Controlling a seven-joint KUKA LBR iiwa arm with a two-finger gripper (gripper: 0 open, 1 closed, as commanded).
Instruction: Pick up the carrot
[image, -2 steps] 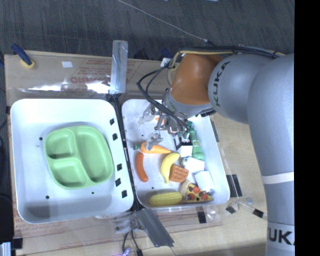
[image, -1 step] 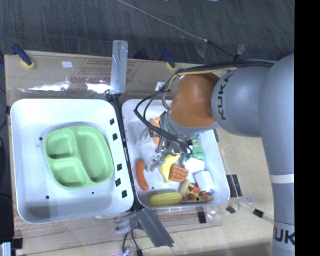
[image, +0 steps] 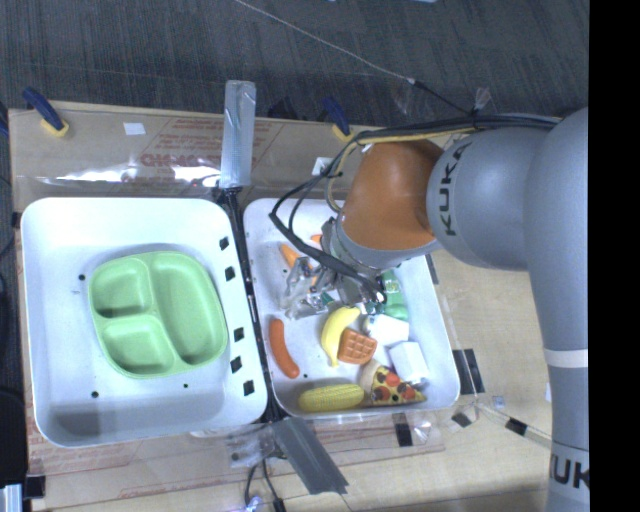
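Carrot (image: 289, 254) half-hidden under the pincer (image: 312, 290) (fingers indistinct) — touching unclear.

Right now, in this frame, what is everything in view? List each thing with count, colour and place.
bins: two, white, side by side on the bench
divided plate: one, green, left bin
carrot: one, orange, upper left of right bin, partly under the arm
sausage: one, orange-red, left side of right bin
banana: one, yellow, middle of right bin
waffle: one, orange, beside the banana
corn cob: one, yellow, front of right bin
pizza slice: one, right of the corn
white block: one, right side
end effector: one, metallic, low over the right bin
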